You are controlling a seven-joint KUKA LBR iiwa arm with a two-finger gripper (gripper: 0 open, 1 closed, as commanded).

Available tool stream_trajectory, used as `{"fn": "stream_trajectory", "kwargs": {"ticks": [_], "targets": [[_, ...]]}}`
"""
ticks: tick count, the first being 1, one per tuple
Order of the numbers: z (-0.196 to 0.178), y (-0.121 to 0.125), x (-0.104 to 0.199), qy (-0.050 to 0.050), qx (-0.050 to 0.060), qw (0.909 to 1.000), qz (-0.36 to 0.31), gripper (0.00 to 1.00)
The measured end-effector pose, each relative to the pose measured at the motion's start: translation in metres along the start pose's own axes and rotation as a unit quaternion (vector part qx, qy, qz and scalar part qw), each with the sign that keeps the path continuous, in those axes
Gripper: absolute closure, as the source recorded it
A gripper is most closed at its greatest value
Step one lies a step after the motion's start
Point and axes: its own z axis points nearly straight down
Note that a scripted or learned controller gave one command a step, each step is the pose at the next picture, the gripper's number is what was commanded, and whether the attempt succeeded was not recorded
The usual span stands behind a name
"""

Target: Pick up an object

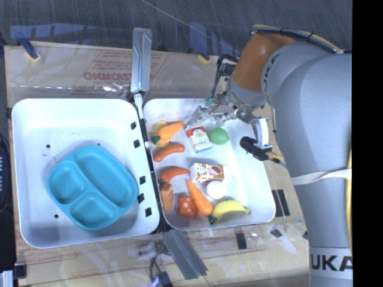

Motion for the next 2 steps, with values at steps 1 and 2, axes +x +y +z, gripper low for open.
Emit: {"fn": "stream_trajectory", "kwargs": {"ticks": [1, 2], "targets": [[-0.225, -0.033, -0.007, -0.002, 0.0, 1.0, -0.003, 0.0], [-0.088, -0.07, 0.021, 0.001, 0.011, 0.9974, 0.071, 0.0]]}}
